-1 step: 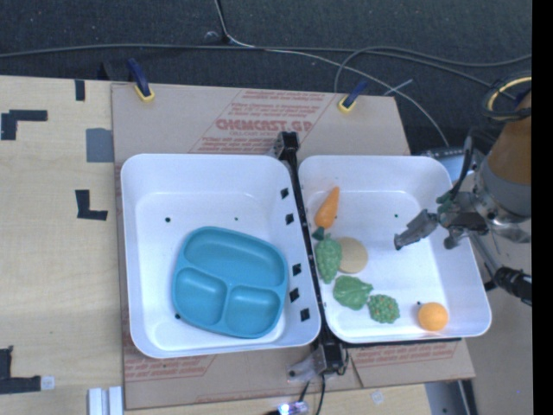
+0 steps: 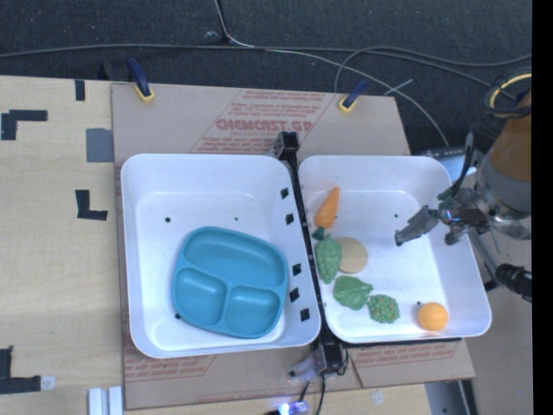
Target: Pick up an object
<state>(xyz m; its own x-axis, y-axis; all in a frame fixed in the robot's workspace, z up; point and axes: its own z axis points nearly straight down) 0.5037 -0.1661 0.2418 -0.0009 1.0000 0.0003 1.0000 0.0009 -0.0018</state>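
Overhead, two white bins sit side by side on a brown board, and the right bin (image 2: 393, 175) serves as the landmark. Inside it, by its left wall, an orange carrot (image 2: 327, 207) lies tilted. Just below the carrot a green leafy piece (image 2: 327, 259) touches a pale tan disc (image 2: 352, 254) on its right. Lower still are a second green piece (image 2: 352, 292) and, just beside it, a small broccoli (image 2: 384, 308). An orange ball (image 2: 432, 316) rests in the bin's lower right corner, apart from the greens. None of these things is lifted; all lie on the bin floor.

The gripper (image 2: 432, 223) hangs over the bin's right side, near its right wall, well apart from every item. One dark finger (image 2: 416, 226) juts left over the bare white floor; a second shorter one sits nearer the wrist, so the fingers look spread, with nothing between them. The grey arm (image 2: 505, 193) with its orange band reaches in across the bin's right rim.

Left of the right bin, the left bin (image 2: 138, 232) holds a blue tray (image 2: 229, 282) with three compartments. Beyond the bins' far edge, two blue-and-yellow clamps (image 2: 140, 83) grip the board, and cables (image 2: 285, 52) cross a dark mat.
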